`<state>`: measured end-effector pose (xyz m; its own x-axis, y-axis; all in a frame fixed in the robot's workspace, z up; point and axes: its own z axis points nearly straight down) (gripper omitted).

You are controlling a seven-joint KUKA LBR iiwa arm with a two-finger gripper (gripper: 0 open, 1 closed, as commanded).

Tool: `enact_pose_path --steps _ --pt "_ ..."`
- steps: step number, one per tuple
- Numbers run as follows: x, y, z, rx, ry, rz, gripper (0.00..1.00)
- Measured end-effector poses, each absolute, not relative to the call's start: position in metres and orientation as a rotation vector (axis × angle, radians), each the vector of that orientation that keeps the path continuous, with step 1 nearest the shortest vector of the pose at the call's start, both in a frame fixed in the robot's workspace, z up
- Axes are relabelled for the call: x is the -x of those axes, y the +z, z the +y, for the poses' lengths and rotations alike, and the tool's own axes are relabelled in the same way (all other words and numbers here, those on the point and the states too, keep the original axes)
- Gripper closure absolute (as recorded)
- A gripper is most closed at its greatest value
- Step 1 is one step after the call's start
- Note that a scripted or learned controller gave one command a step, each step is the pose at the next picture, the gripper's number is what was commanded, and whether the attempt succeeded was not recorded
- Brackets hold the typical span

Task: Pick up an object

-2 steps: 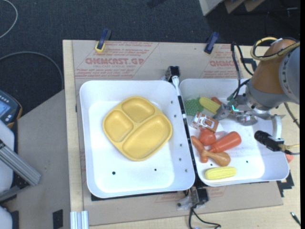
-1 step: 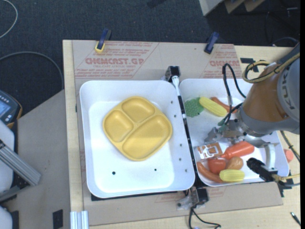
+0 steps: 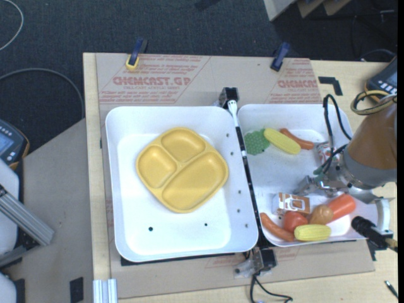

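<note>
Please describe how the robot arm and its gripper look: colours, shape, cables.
The arm has a rounded orange-brown band above a grey wrist. Black cables loop beside it. The gripper is a small grey metal assembly; its details are too small to make out.

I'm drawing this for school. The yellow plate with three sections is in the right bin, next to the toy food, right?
Not quite. The camera view shows the yellow plate with three sections lying in the left bin, by itself. The toy food, like the corn and carrot, is in the right bin, where the arm reaches in.
</note>
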<state>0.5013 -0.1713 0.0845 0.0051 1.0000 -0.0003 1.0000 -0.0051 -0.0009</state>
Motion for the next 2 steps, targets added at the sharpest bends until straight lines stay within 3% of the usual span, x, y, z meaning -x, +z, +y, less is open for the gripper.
enact_pose_path --steps 1,2 --pt "-0.5024 0.0950 -0.1683 2.224 -0.001 -2.221 1.00" --pt "-0.5027 0.1048 -0.1684 2.226 -0.002 -2.222 1.00"
